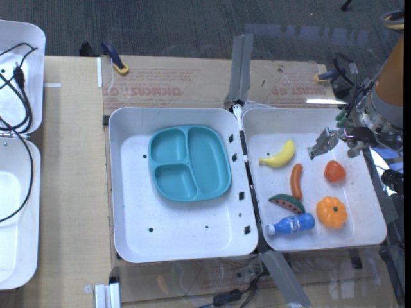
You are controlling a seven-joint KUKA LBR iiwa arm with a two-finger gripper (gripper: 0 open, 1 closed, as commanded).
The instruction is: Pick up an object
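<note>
The right bin (359, 236) holds a yellow banana (279, 155), an orange-red sausage (296, 180), a red tomato-like piece (334, 171), an orange pumpkin (331, 212), a watermelon slice (287, 203) and a blue bottle (291, 224) lying on its side. My gripper (336, 144) hangs over the upper right part of this bin, above and between the banana and the red piece. Its fingers are spread apart with nothing between them.
The left bin (128, 236) holds a teal divided plate (190, 162). A grey divider post (240, 69) rises behind the seam between the bins. A clamp (114, 58) lies on the bench at the back left.
</note>
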